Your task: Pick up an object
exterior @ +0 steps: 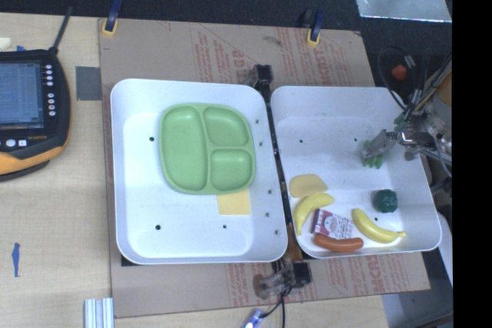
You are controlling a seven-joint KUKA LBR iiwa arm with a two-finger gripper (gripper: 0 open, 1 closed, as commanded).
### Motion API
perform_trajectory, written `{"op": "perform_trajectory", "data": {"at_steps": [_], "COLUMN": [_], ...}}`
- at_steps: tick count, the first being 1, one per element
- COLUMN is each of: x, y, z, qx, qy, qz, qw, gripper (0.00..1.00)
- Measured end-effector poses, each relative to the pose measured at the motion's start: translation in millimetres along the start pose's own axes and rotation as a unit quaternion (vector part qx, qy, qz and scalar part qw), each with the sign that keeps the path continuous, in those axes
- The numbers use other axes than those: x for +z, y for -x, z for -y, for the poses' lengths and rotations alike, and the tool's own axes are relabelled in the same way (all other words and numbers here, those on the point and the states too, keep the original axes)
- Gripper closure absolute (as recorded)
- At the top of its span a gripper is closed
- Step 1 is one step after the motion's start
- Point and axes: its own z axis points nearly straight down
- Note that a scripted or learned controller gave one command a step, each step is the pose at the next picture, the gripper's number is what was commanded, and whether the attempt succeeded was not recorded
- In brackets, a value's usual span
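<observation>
Camera view: two white bins sat side by side on the surface [61,242]. Left bin [134,226] held a green divided plate [206,147], three compartments, and a pale yellow flat square [234,203] just below the plate, touching its lower edge. Right bin [330,111] held everything else, clustered along its near edge: a pale yellow rounded piece [307,184], a banana [310,209] just under it, a small red-and-white packet [331,224], a hot dog sausage [337,243] at the packet's lower edge, a second banana [375,227] to the right, and a dark green lumpy item [385,200] above that banana.

Gripper [374,154] was over the right bin's upper right part, well apart from the cluster. Fingers pointed down-left, greenish-grey and blurred together; could not tell how far open they were, nothing visibly between them. Arm behind it was cut off at the right side, tangled with cables.

Orientation: first banana's long axis ran diagonally, upper right to lower left, curve bowed to the upper left. Second banana ran upper left to lower right. Sausage lay roughly horizontal. Dark green item too small to identify.

A handheld pendant [27,111] lay at the left, partly cut off.
</observation>
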Motion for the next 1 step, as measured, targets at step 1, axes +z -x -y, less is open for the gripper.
{"op": "perform_trajectory", "data": {"at_steps": [1], "x": [70.9], "y": [-0.5], "z": [-43.6], "qx": [-0.001], "qy": [-0.001], "qz": [0.0], "qw": [1.0], "gripper": [0.0]}}
